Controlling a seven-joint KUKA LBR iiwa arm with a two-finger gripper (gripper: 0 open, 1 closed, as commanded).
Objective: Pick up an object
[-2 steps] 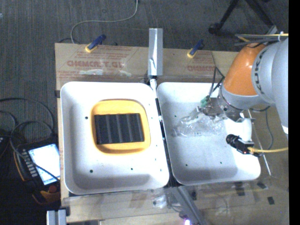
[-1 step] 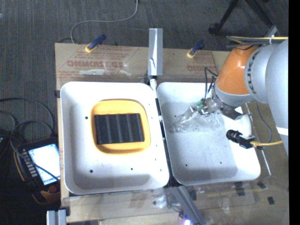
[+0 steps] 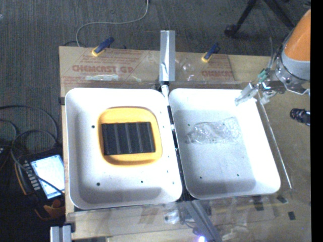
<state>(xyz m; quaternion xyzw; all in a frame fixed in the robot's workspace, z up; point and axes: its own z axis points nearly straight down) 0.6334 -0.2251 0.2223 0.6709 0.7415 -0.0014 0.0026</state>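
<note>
Lying in right bin (image 3: pixel 262 150): clear crinkled plastic object (image 3: pixel 214 131); end effector (image 3: pixel 251 92) grip state unclear

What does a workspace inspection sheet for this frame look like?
Surface: bench bearing left bin and right bin, side by side.
Job's things: yellow tray with a dark ribbed insert in the left bin; clear crumpled plastic item in the right bin.
Clutter: two blue-yellow clamps on the bench's far edge.
Grippers: gripper over the right bin's far right corner, holding nothing.
Cables: white cable on the floor.
Surroundings: chair base; handheld pendant at left.
</note>
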